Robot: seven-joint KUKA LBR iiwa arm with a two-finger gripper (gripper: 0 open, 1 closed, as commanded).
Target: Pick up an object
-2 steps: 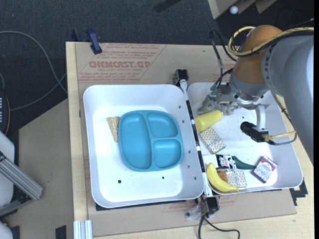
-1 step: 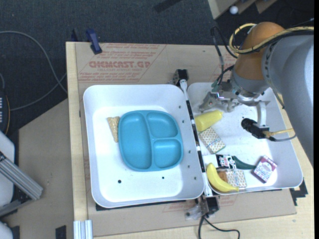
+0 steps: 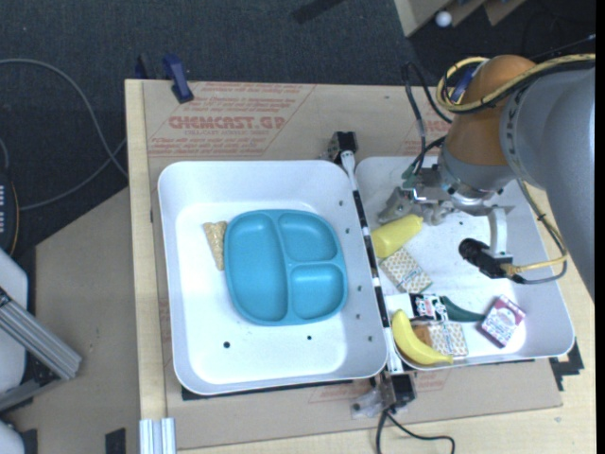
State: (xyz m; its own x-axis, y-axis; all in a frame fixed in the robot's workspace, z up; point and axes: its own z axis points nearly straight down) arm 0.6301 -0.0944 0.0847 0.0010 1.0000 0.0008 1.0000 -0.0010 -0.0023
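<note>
The gripper [image 3: 423, 206] is hovering in the right bin [image 3: 539, 282], just above the yellow object [image 3: 395, 235]; jaw state perhaps open — can't tell.

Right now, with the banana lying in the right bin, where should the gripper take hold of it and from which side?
Grip the banana at its thick middle, coming straight down from above. It lies flat, curving along the right bin's near-left corner, so fingers would probably best close across its width. The bin wall and a small packet crowd its sides, so side approaches look blocked.
</note>
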